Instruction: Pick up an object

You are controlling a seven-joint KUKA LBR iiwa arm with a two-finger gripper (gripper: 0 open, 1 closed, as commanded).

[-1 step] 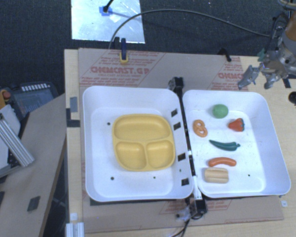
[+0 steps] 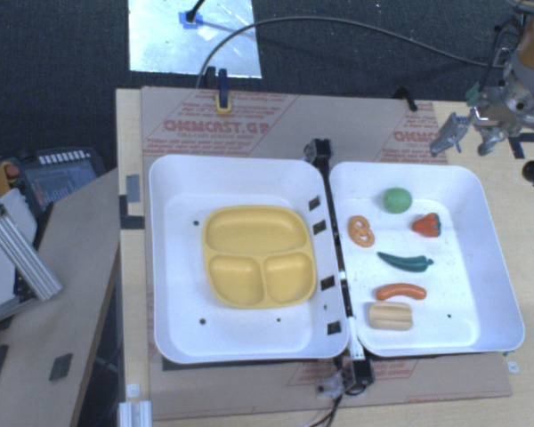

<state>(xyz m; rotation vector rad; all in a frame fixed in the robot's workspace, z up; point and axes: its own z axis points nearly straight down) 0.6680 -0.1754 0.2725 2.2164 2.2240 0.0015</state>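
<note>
We have the hand (image 2: 467, 134) up at the top right, hovering over the surface (image 2: 356, 118) just beyond the far rim of the right bin (image 2: 497, 265), and its two fingers are spread apart with nothing between them — released, gripping nothing.

Everything up for grabs sits below the hand in that right bin. Closest to it, just down and to the left, we see a green ball (image 2: 397, 200). Almost straight below the hand lies a red pepper (image 2: 427, 225), beside the ball. Further down and left is an orange pretzel (image 2: 361, 230), near the bin's inner wall. Below the pepper we spot a dark green chili (image 2: 406, 261), lying crosswise. Farther from the hand still, a red sausage (image 2: 400, 292) lies above a tan bun (image 2: 391, 316), the two close together at the bin's near end.

Well off to the hand's left, the left bin (image 2: 173, 238) carries a yellow divided tray (image 2: 256, 255), its three compartments facing up.
</note>
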